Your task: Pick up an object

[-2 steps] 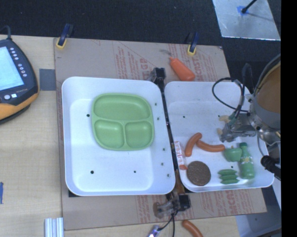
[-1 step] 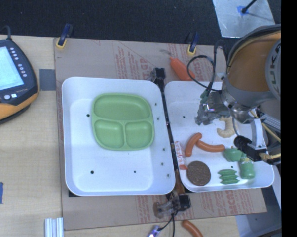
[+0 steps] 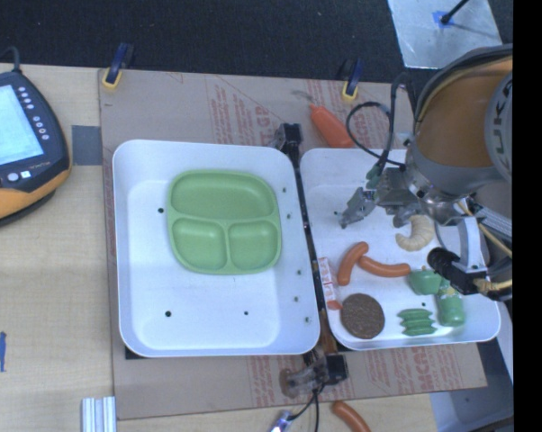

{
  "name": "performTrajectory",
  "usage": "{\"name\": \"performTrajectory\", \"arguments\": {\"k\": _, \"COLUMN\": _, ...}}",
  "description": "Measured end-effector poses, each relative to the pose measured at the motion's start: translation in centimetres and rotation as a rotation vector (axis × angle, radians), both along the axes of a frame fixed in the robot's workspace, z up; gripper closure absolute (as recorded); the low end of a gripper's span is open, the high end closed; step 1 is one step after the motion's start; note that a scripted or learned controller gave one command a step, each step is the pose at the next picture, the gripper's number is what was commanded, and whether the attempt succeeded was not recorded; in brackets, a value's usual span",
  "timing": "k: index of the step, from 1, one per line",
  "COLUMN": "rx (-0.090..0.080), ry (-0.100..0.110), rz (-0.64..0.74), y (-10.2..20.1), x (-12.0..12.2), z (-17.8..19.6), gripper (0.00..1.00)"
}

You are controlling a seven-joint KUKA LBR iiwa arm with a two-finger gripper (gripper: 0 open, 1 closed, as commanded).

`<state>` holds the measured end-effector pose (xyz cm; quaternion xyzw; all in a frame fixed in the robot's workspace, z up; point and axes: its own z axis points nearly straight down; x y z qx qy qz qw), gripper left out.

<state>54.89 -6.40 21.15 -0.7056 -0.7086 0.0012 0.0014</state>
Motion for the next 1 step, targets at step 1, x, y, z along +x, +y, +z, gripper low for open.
{"name": "performTrajectory", "arguments": {"k": 1, "rx": -0.002, "ry": 0.0, "rz": 0.001, "y": -1.67, "x": -1.81, "z": -1.99, "gripper": 0.0}}
